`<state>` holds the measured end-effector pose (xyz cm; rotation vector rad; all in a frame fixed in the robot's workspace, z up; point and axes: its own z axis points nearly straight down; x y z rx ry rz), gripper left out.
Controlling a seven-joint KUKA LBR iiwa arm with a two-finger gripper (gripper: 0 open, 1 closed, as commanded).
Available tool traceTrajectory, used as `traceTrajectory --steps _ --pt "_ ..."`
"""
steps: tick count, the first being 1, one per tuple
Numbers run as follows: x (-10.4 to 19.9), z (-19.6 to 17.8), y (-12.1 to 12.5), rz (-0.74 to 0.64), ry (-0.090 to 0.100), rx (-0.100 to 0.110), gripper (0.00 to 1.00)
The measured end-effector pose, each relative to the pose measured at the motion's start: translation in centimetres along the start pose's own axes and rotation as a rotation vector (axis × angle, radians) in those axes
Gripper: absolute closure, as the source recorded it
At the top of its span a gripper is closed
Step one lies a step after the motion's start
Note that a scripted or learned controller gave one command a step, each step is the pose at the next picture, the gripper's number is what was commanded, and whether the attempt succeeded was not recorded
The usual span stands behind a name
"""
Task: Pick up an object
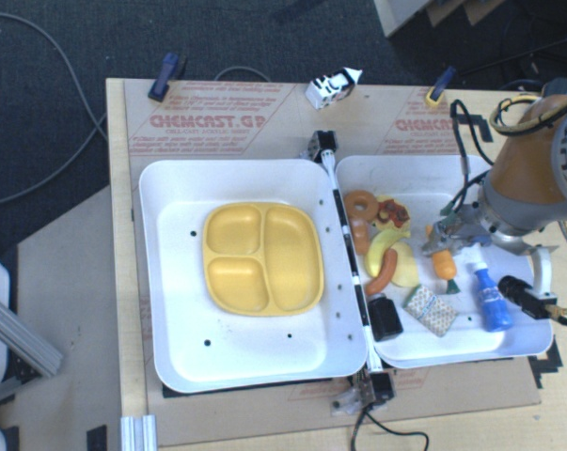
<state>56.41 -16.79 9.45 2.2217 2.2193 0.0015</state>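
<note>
Pincer (443,244) low in the right-hand white plastic bin (518,344); we cannot tell its state.
Just below it we see a small orange carrot-like toy (444,266). To its left lie a yellow banana toy (385,244), a red-brown sausage toy (382,270) and a tan ring-shaped doughnut toy (361,205); a blue spray bottle (491,301) lies below and right. Farther left, a yellow three-section plastic plate (263,256) sits in the other bin (170,289).
</note>
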Motion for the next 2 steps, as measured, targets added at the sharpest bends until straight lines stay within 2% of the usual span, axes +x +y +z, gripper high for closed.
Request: traceTrajectory --steps 1,2 --pt "4.4 0.9 8.0 -0.003 0.001 0.002 1.00" --pt "12.0 -9.1 7.1 -0.003 0.001 -0.001 1.00"
